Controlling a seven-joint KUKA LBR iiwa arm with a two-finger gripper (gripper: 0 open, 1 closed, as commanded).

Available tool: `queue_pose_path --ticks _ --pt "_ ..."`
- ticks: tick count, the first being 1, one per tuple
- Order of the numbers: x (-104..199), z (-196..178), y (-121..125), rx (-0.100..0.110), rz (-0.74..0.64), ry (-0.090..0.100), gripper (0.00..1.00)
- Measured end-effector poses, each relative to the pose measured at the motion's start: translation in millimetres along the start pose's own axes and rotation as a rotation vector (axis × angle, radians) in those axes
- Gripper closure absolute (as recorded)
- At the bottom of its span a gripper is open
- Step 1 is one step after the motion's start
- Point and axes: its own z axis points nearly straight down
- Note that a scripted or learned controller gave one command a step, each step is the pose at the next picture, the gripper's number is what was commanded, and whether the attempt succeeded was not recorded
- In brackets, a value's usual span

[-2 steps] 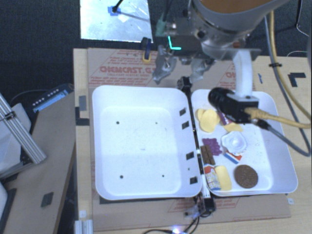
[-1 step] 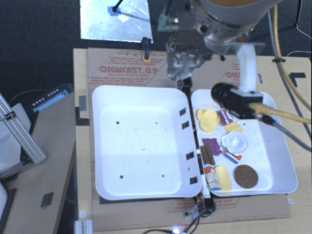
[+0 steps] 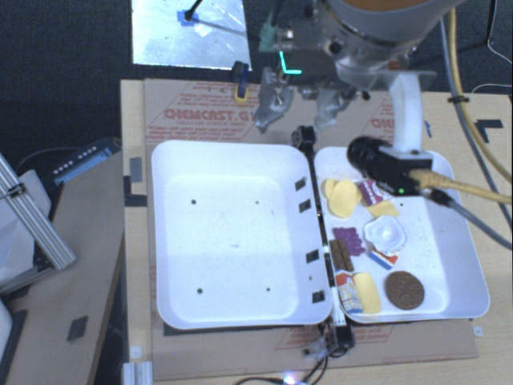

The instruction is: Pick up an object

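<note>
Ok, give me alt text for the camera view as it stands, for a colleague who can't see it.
The gripper hangs with its fingers apart above the bins' far edge, holding nothing. The right bin holds small toy foods, including a brown cookie, a fried egg and purple grapes; the left bin sits beside it.

Arm cut off by top edge (upper links unseen); packet label unreadable
</note>
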Motion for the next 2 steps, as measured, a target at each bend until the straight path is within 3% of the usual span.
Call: queue_pose_path --ticks 1,2 --pt "-0.4 -11.5 0.5 -0.003 -0.002 0.001 1.00" --pt "-0.3 -11.1 0.5 -0.002 -0.003 0.001 0.00"
